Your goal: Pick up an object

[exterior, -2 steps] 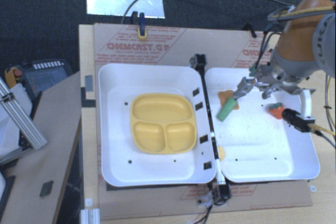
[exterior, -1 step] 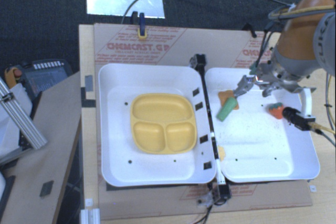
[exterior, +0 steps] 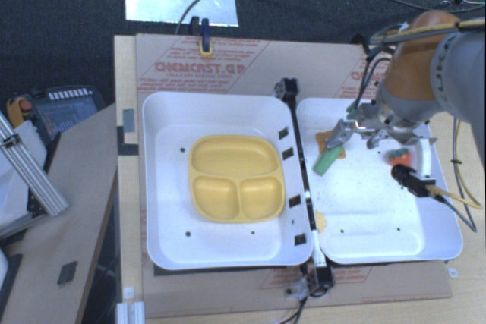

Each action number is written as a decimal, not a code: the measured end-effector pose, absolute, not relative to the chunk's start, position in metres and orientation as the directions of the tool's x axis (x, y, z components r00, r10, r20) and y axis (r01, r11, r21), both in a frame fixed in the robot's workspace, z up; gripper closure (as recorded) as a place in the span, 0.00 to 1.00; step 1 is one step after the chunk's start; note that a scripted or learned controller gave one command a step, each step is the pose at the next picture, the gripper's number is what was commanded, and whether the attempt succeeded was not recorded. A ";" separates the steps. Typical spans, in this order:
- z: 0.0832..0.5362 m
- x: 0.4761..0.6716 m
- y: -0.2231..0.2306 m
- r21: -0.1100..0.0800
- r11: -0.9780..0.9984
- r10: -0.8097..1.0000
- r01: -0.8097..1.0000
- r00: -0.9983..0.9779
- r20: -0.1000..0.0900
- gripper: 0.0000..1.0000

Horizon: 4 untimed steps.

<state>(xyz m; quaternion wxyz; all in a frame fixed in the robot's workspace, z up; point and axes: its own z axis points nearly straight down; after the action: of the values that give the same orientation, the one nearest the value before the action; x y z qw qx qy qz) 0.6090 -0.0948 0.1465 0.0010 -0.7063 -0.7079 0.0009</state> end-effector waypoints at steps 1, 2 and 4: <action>0.090 0.617 -0.097 -0.003 0.001 1.000 1.000 -0.001 0.000 0.00; 0.085 0.618 -0.097 0.000 0.001 1.000 1.000 -0.001 0.000 0.00; 0.143 0.627 -0.091 0.007 0.005 1.000 1.000 -0.005 -0.001 1.00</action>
<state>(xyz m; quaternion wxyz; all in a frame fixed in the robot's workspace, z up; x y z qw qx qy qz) 0.6265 -0.0914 0.1434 -0.0026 -0.7052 -0.7090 -0.0021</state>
